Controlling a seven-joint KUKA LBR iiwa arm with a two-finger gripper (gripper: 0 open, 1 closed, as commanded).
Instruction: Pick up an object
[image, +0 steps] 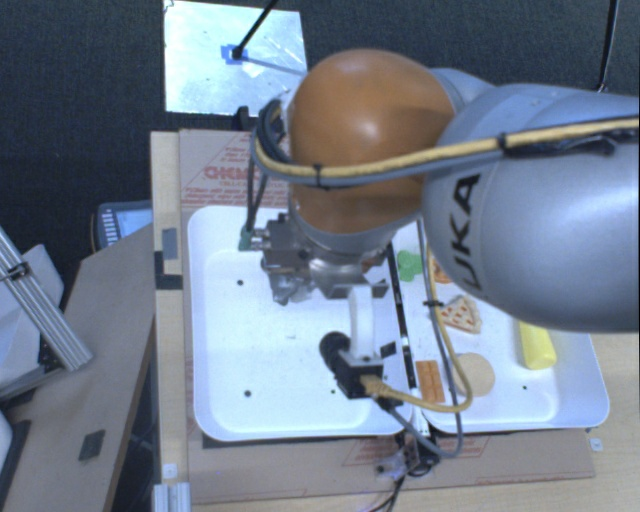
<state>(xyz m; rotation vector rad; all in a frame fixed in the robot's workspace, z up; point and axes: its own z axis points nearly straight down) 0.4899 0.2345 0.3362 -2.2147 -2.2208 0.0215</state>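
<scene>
Overhead, the claw (300, 285) hung above the left bin (225, 400), near its far edge; whether it was wide or narrow could not be told. Candidate objects lay in the right bin (590, 400): a green piece (409, 263), a yellow block (536, 346), a tan disc (478, 374). Judged from this, nothing was grasped; the pick remained entirely undone.

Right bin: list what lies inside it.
In the right bin: a yellow block, green piece, waffle-like piece, tan disc. The arm covers its far part.
</scene>
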